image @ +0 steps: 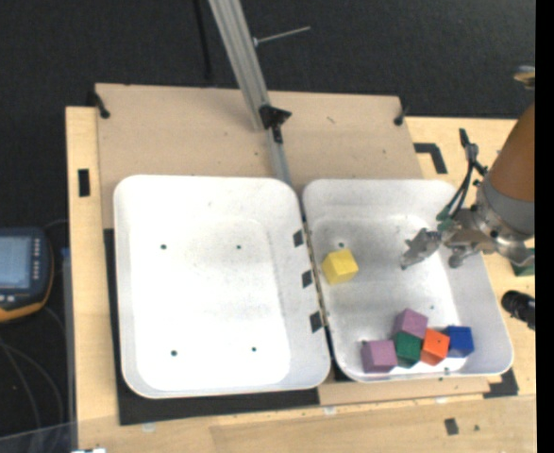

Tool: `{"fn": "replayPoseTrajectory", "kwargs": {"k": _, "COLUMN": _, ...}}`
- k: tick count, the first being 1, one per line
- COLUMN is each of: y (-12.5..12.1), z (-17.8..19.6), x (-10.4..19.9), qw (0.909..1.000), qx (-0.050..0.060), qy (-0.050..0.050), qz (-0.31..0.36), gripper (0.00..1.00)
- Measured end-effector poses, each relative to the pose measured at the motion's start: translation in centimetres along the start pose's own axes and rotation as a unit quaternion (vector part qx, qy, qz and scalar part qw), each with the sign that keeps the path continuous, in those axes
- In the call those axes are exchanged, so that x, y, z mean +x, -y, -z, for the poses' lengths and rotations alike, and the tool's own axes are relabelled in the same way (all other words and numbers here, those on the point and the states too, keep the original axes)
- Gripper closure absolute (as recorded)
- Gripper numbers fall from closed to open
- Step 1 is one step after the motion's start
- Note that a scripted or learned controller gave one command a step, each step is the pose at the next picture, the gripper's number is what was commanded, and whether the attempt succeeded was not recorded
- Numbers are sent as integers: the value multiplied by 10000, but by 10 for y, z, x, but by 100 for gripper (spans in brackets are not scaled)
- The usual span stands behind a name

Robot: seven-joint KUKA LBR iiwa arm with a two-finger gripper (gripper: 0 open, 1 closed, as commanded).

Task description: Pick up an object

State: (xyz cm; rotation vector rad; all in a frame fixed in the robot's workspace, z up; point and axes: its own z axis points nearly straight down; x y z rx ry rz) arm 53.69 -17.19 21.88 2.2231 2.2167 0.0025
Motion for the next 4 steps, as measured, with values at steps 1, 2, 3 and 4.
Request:
{"fn": "replayPoseTrajectory", "kwargs": {"k": 1, "y": -1, "z": 11, "x": -1, "qw": 10000, "qx": -21, "qy": 6, "qz": -9, "gripper": 100}}
{"fn": "replayPoseTrajectory", "kwargs": {"k": 2, "y": 9, "z": -105, "x": 79, "qw": 10000, "qx": 51, "qy": -14, "qz": 43, "gripper": 100}}
{"fn": "replayPoseTrajectory", "kwargs": {"k": 3, "y": 6, "z": -76, "x": 147, "qw": 10000, "qx": -26, "qy": 59, "qz": -47, "gripper": 100}}
{"fn": "replayPoseTrajectory", "kwargs": {"k": 4, "y": -15, "z": -19, "x": 203, "qw": 10000, "qx": -22, "qy": -4, "qz": 39, "gripper": 100}}
